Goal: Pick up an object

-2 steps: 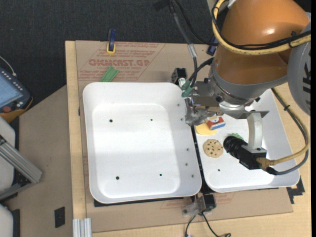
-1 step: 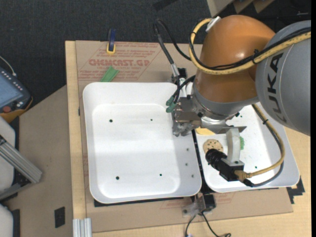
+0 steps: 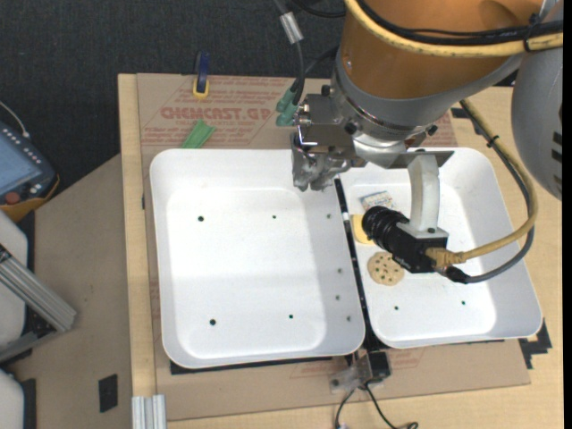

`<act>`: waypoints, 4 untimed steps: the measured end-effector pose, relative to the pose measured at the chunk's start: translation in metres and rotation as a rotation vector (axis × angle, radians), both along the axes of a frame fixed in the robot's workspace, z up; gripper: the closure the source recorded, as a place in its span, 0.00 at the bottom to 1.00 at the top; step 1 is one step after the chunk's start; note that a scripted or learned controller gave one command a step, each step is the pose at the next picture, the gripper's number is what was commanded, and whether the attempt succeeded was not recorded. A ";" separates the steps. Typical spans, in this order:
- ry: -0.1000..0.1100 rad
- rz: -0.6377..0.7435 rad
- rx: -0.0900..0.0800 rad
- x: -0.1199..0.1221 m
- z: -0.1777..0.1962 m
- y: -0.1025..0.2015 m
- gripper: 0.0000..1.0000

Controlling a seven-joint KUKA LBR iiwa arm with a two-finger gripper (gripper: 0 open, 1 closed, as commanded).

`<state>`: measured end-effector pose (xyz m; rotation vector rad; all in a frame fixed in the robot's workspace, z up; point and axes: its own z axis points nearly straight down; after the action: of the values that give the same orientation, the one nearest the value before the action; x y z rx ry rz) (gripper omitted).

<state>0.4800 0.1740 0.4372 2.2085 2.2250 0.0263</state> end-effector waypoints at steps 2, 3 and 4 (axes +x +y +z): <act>0.006 -0.009 -0.005 0.031 0.102 -0.026 1.00; 0.027 -0.002 -0.010 0.053 -0.023 0.034 1.00; 0.029 -0.008 -0.011 -0.002 -0.092 0.021 1.00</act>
<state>0.4778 0.1955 0.3450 2.2267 2.2245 -0.0178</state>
